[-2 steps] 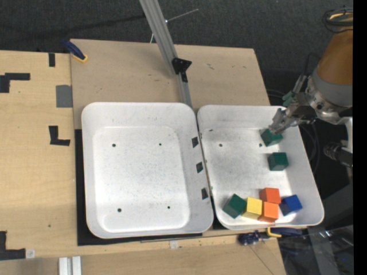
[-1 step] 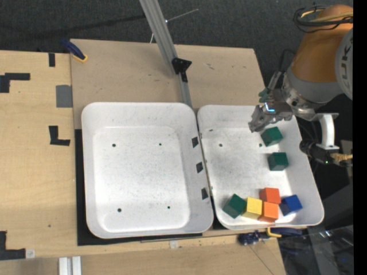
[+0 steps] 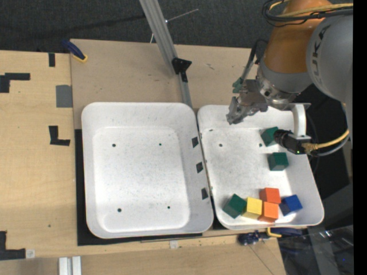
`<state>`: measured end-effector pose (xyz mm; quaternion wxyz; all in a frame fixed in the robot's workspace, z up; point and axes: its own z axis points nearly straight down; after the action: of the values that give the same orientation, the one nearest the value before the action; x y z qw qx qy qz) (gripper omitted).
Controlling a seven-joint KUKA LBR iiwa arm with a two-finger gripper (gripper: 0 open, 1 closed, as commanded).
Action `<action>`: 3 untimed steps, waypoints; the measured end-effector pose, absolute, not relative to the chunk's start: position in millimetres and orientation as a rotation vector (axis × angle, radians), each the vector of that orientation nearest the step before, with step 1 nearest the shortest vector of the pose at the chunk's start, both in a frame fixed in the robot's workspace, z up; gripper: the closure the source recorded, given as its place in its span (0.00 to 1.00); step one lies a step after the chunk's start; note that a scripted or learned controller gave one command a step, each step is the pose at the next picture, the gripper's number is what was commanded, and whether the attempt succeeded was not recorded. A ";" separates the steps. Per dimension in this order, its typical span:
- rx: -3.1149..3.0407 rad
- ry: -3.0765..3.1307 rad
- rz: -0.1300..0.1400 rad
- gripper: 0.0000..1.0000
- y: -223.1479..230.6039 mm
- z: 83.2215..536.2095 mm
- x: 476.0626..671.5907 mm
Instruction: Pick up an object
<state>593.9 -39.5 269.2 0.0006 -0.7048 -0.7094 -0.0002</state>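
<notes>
Several small blocks are seen in the right bin (image 3: 218,171). A green block (image 3: 269,136) lies near the far right side, and a darker green block (image 3: 278,161) lies just below it. More blocks are bunched at the near edge: a green one (image 3: 234,205), a yellow one (image 3: 254,207), two orange ones (image 3: 270,195) (image 3: 269,211), touching, and a blue one (image 3: 291,204). The gripper (image 3: 235,116) is held over the bin's far left corner, well apart from all the blocks. Nothing is seen between its tips. How far it is open cannot be told. The left bin (image 3: 92,119) sits beside the right one on the bench (image 3: 114,67).
</notes>
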 end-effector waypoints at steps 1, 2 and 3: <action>-2.214 -2.227 0.003 1.00 8.3 247.1 616.2; -2.216 -2.228 -0.001 1.00 58.1 249.0 646.6; -2.217 -2.225 0.002 1.00 93.5 228.6 675.3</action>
<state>675.3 93.5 228.6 0.0002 -0.7058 -0.7084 0.0007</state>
